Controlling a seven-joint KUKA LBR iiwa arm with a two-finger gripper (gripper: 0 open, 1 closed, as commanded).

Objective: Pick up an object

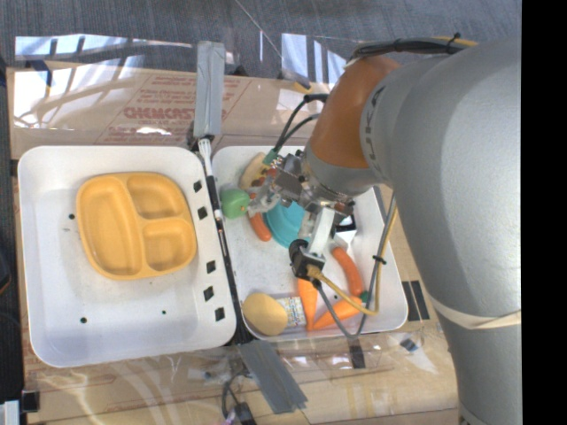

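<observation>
My gripper point(263, 193) is low over the upper left part of the right bin point(387, 312), with the grey arm and its orange band behind it. Just left of it lies a green round object point(235, 204). A small orange piece point(260, 228) sits right below it, and a teal object point(283, 226) is partly hidden under the wrist. A tan object point(255, 168) peeks out above the gripper. I see nothing clearly held.
The left bin point(44, 326) holds a yellow divided plate point(135, 222). At the right bin's front lie a yellow potato-like lump point(264, 314), a clear tube and orange carrots point(349, 273). A cable loops from the wrist across the bin's right side.
</observation>
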